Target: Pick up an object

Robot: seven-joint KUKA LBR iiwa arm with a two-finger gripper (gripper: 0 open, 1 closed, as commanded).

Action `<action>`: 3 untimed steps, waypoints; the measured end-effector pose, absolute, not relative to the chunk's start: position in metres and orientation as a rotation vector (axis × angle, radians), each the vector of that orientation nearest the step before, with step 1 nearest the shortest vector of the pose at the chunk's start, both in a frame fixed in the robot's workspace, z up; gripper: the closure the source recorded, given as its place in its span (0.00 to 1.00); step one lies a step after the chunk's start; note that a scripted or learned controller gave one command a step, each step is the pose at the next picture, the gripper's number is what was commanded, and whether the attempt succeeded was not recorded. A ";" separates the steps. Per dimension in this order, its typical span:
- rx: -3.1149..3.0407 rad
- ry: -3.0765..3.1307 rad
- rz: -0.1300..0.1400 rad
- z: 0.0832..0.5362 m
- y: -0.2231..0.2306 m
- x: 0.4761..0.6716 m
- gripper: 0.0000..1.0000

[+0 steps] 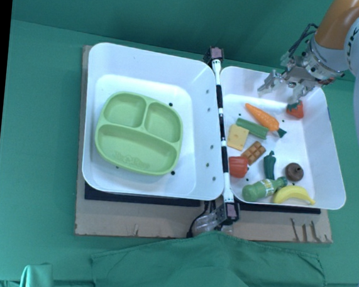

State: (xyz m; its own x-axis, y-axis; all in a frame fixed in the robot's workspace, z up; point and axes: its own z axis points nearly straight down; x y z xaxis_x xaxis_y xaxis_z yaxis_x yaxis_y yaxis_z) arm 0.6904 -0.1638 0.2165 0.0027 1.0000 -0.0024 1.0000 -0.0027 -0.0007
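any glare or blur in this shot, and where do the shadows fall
Camera view: light is even and soft, with no harsh glare on the white bins; the green plate casts only a faint shadow; the small toys, such as the carrot and banana, look sharp; the end effector is slightly soft at its edges.

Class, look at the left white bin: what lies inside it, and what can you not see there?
Inside the left bin lies one green divided plate with three compartments, nothing in them. The bin floor beneath the plate is covered, so it cannot be seen.
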 end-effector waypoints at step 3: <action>2.216 2.213 0.009 0.264 -0.159 0.696 1.00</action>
